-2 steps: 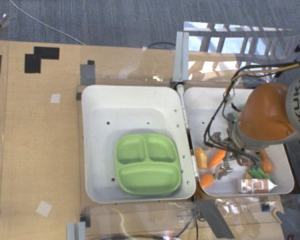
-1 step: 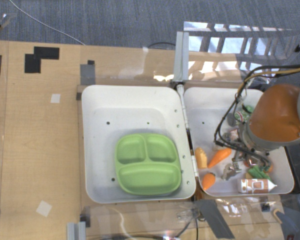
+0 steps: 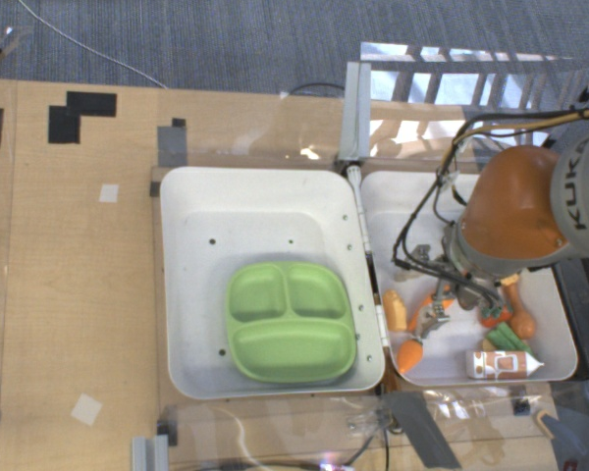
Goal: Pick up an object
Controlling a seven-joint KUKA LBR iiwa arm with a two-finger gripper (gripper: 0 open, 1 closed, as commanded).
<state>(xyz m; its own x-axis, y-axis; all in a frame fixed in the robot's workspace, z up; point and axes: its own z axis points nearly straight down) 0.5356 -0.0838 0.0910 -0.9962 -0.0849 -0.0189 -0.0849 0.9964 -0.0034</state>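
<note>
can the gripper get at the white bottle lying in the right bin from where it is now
Probably yes. The white bottle lies on its side near the front wall of the right bin, with nothing on top of it. The gripper hangs just to its left, above the orange pieces.

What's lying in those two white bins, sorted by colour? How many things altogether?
Green: 2, a green plastic divided plate and a small green piece
Orange: 3, at and
White: 1, a small white carton with an orange label
Total: 6; the arm may hide more.
</note>
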